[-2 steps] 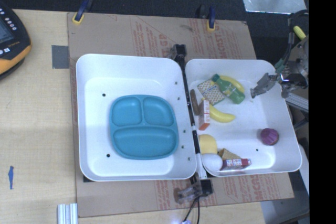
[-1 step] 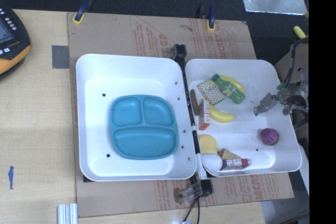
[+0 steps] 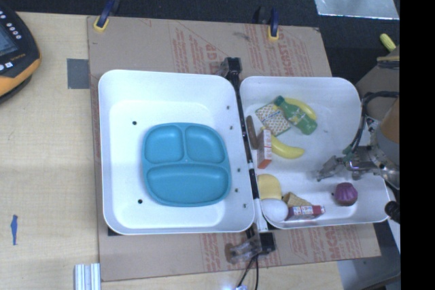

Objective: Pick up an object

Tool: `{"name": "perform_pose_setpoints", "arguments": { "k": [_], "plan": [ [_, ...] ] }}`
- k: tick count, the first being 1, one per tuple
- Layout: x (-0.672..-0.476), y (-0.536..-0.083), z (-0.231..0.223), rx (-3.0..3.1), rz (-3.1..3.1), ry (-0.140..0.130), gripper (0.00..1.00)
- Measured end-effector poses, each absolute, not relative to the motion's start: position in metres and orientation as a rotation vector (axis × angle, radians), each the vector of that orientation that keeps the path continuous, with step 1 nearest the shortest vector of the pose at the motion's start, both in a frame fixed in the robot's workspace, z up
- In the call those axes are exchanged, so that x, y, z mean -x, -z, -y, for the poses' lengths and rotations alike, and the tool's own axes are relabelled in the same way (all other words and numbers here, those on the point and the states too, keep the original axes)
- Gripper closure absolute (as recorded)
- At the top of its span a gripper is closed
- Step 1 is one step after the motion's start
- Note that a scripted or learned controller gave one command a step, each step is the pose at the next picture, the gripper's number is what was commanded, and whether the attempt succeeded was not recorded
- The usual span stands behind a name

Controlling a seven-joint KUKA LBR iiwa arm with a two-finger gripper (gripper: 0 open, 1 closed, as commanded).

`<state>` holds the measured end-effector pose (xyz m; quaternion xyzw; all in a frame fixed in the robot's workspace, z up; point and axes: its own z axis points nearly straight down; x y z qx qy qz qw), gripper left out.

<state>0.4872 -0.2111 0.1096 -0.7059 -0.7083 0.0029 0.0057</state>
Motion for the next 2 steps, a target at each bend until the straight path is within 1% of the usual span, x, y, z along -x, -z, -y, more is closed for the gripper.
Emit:
{"name": "perform_pose_setpoints", "arguments": {
  "k": [1, 2],
  "plan": [
    [-0.475, -0.091, 0.211, 2.213, 2.223, -0.004, 0.00],
    [-0.534, -0.092, 0.126, 2.204, 2.238, 0.005, 0.00]
  ]
}}
